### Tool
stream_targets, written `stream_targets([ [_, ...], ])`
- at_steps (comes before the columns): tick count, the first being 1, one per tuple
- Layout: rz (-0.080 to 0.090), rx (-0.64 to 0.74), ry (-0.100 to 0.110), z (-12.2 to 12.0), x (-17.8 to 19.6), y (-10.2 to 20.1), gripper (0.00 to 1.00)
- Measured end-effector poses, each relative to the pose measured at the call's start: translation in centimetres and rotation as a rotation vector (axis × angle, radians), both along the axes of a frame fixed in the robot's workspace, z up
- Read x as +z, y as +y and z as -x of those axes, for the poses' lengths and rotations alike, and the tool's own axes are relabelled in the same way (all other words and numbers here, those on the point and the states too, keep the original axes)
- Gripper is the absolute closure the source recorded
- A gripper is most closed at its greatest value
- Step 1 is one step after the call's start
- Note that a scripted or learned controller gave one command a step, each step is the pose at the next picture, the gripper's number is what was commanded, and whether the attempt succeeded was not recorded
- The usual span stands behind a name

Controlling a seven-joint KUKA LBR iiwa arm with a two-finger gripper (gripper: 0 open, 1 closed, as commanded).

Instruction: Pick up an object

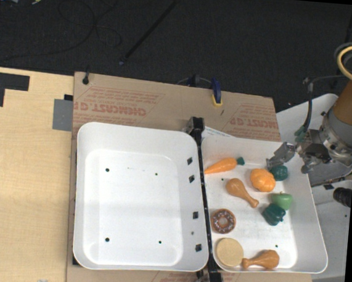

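Right, the jaws [284, 155] hang at the upper right corner of the right bin [315, 243], low over the toys, and whether they are parted or pinched I cannot tell from this slanted look down. Nothing visibly sits between them, so I would not call anything held. Just below them lies a dark teal piece [279, 173], touching or all but touching the tool tip, and that looks like the likeliest target.

Moving outward: an orange round toy [262, 180] rests just left of the teal piece, a green pepper-like toy [283, 200] sits below it, and another dark green lump [273, 215] is beside that. A carrot [222, 166] lies near the bin's upper left, a drumstick [242, 191] slants across the middle, a chocolate doughnut [223, 220] sits lower down, with a tan round biscuit [229, 252] and a second drumstick [262, 260] along the bottom edge. The left bin [84, 190] sits alongside on the bench [17, 184].

By my read, the pick is barely begun: the arm [347, 104] is at the bin, every toy lies on the bin floor, and the grasp and the lift are both left to do.
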State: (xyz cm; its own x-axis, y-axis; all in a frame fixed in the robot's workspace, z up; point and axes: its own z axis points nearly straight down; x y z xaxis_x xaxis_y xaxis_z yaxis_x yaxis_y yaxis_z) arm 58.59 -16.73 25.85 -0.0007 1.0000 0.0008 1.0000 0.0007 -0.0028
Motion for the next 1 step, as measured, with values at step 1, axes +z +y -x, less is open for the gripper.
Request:
stream_targets([
  [1,-0.001,0.0,0.005,-5.19,-16.06,1.11,0.0],
])
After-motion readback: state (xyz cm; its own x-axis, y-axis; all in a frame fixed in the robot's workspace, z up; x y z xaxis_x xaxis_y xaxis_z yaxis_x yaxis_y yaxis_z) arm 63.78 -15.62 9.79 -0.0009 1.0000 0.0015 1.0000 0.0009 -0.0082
